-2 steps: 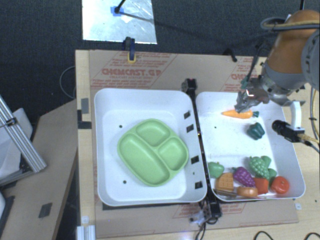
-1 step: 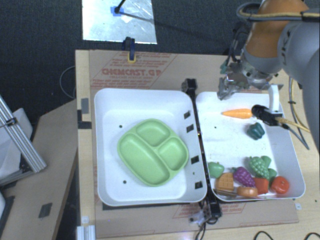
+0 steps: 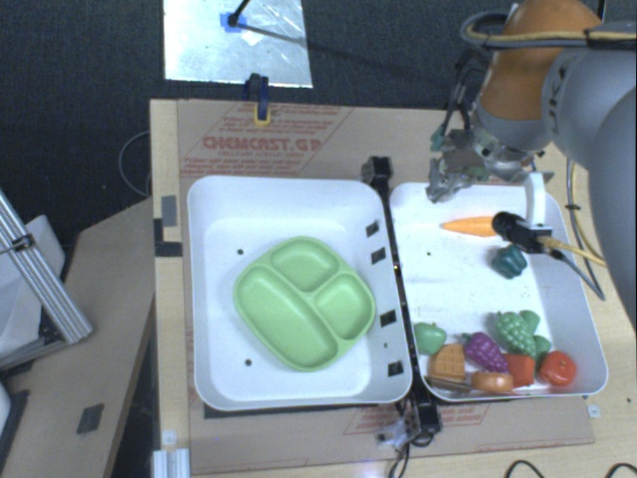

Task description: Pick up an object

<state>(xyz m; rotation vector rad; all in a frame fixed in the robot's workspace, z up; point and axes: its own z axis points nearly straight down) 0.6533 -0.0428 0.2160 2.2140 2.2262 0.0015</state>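
My gripper (image 3: 445, 185) hangs over the far left corner of the right bin (image 3: 468, 277); nothing shows between its fingers. An orange toy carrot (image 3: 468, 226) lies just below and to the right of it. A dark teal toy (image 3: 511, 261) sits further right. Toy food is heaped along the right bin's near edge: green and purple grapes (image 3: 515, 328), a red tomato (image 3: 558, 367), a green piece (image 3: 429, 339) and an orange-brown piece (image 3: 449, 362).
The left bin (image 3: 219, 217) holds a green divided plate (image 3: 304, 303). A black divider (image 3: 390, 267) runs between the bins. The grey arm with its orange band (image 3: 532, 48) fills the upper right. A silver sheet (image 3: 237, 28) lies beyond the bench.
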